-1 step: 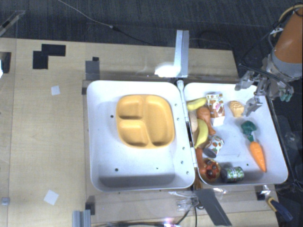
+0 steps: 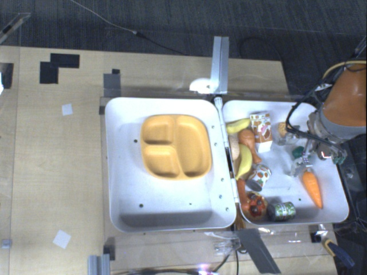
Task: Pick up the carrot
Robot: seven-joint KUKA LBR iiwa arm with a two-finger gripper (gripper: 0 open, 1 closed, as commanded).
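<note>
— Two white bins sat side by side on the bench (image 2: 51,153); which one held the carrot (image 2: 312,188)?

— The right bin (image 2: 335,213), near its right wall. It lay apart from the other food, which was crowded along the left wall, so I judged it easy to reach.

— And the claw (image 2: 304,164)?

— It hung just above the carrot's top end, under the orange-banded arm (image 2: 344,105). Nothing was visibly held; how wide it stood, I couldn't tell.

— The left bin (image 2: 123,171)?

— It carried a yellow divided plate (image 2: 174,145). The bench was pale wood, with dark carpet (image 2: 172,10) and a thin cable beyond.
</note>
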